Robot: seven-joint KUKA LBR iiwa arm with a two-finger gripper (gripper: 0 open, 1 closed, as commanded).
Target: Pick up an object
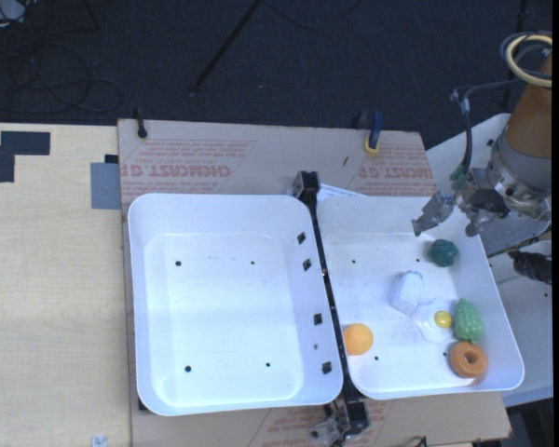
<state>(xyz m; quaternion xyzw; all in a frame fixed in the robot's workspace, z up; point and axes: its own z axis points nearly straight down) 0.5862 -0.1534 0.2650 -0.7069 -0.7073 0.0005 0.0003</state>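
Observation:
My gripper (452,214) hangs over the far right part of the right bin (373,222), fingers spread open with nothing between them. Just below it lies a dark green ball (443,251). Further toward the front of that bin lie a white cup-like piece (408,291), a fried-egg toy (438,321), a light green knobbly toy (467,320), a brown donut (468,358) and an orange ball (357,339).
The left bin (149,250) stands beside the right one, joined by a black clip strip (319,287). Both rest on a cardboard sheet (214,161). A blue clamp (374,133) grips the sheet's far edge.

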